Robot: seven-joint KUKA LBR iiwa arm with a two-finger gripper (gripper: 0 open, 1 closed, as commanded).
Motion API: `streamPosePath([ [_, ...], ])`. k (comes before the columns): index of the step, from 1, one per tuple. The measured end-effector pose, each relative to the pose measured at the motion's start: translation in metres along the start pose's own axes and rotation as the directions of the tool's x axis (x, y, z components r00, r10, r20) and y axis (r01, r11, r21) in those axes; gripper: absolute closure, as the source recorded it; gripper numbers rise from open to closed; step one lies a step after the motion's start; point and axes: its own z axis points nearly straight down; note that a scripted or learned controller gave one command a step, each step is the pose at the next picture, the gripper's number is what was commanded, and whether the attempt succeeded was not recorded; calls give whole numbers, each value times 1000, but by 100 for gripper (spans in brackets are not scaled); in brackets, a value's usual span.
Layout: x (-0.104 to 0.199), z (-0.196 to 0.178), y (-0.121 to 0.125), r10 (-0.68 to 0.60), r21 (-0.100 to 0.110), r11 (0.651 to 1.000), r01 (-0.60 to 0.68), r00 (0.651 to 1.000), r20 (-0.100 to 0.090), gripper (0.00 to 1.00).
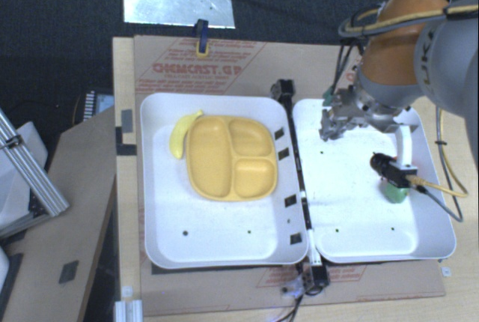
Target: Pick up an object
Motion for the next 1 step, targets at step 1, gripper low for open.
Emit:
streamPosePath([
  [1, 61, -7, -15, -2, -1, 1000, 2, 1000, -1, 100],
])
